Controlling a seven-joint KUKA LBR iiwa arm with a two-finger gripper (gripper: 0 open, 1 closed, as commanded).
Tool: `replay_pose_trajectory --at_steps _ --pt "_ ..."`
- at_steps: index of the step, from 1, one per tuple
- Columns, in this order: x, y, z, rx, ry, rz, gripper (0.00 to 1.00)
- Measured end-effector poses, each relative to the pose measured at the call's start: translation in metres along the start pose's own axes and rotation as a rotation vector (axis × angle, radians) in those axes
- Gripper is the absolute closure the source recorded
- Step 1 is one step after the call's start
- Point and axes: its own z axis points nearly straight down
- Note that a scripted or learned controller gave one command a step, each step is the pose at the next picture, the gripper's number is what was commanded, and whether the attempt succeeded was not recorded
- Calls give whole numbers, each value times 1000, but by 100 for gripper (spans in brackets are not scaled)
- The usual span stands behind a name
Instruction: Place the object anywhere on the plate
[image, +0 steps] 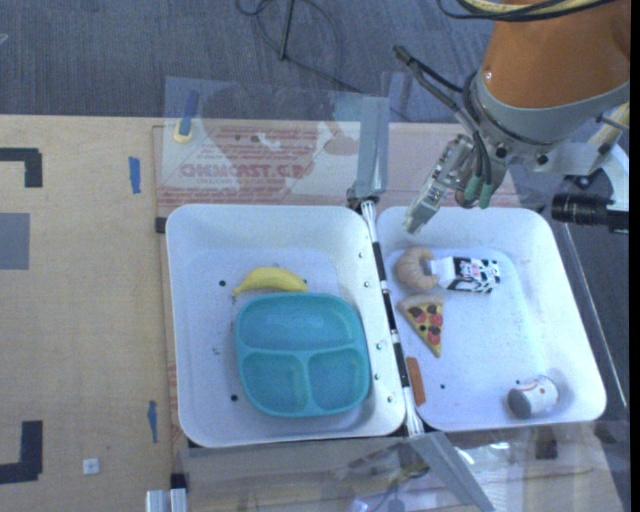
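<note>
above the right bin's croissant (412, 268) hover the jaws (415, 216).

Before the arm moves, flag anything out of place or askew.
A small orange strip lies on the divider between the bins, in neither one. A grey-and-white cup lies tipped on its side in the right bin's near corner. Nothing looks spilled or damaged.

Wooden bench (80, 330), two white bins (195, 300) side by side

A grey arm (545, 110) with a broad orange band (555, 50), thin cables trailing to its slim metallic hand (415, 220).
</note>
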Motion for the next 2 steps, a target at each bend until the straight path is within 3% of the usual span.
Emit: replay_pose_trajectory --at_steps 1,2 --pt "-39 -21 100 0 0 -153 100" --pt "-52 -35 90 -1 -3 -375 100"
